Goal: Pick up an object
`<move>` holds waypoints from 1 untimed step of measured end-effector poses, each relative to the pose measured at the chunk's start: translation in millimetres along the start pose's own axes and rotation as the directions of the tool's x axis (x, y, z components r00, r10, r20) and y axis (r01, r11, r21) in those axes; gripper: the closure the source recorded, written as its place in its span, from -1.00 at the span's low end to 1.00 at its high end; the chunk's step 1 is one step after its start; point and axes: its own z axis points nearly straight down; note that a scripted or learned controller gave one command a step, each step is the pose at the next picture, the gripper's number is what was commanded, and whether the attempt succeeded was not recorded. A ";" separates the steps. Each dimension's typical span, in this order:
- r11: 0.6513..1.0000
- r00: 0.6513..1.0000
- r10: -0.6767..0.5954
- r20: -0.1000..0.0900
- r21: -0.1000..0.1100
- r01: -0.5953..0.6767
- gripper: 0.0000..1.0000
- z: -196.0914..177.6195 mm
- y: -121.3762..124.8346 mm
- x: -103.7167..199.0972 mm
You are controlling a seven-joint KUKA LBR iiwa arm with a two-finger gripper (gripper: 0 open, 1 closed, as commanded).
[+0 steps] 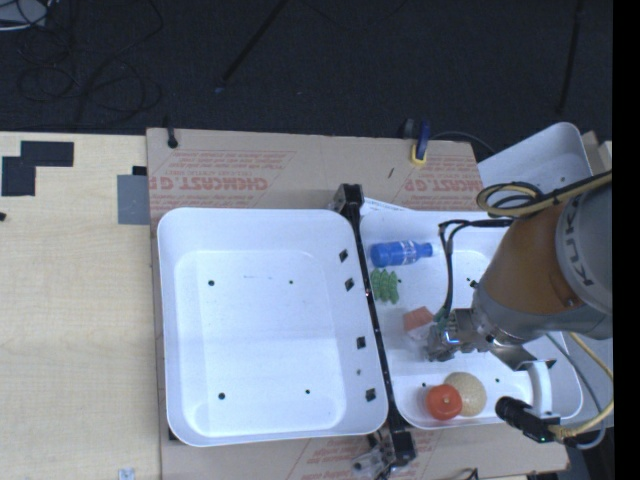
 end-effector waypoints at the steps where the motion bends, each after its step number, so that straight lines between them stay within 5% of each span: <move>1: 1.000 1.000 0.006 0.013 -0.023 -0.006 1.00 -128.1 42.9 -105.9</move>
